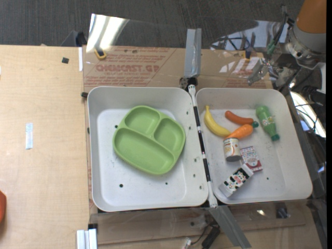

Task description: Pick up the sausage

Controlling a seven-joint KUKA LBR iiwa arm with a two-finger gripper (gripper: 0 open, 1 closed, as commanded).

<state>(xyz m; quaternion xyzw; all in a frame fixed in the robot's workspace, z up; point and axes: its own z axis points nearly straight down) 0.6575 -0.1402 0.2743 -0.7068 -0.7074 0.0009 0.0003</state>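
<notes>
Bench (pixel 36 139) first on your left: pale wood, bare apart from a small strip of tape and a dark fleck. Left bin (pixel 101 191) next, holding a green divided plate (pixel 149 139) with three compartments, lying flat near the bin's middle. A hinge strip (pixel 199 139) runs between the two bins.

Right bin (pixel 295 185) carries the clutter. You'll see a banana (pixel 215 123) nearest the divider, curved, lying along the bin's near-left side. Just beside it to the right, the sausage (pixel 239 118): orange-red, lying flat across the upper part of the bin, its right end near the green bottle (pixel 266 121). A carrot (pixel 241 132) lies directly below the sausage, close to it or touching; you can't settle which from this angle. Below the carrot, a small can (pixel 231 149) stands upright, with a red-and-white carton (pixel 250 158) to its right and a black-and-white milk carton (pixel 236 181) lying on its side lower down.

Far right, the gripper (pixel 264 66) hangs above the back rim of the right bin, well apart from the sausage. Whether its jaws are parted or closed, you cannot tell; nothing is visibly held.
</notes>
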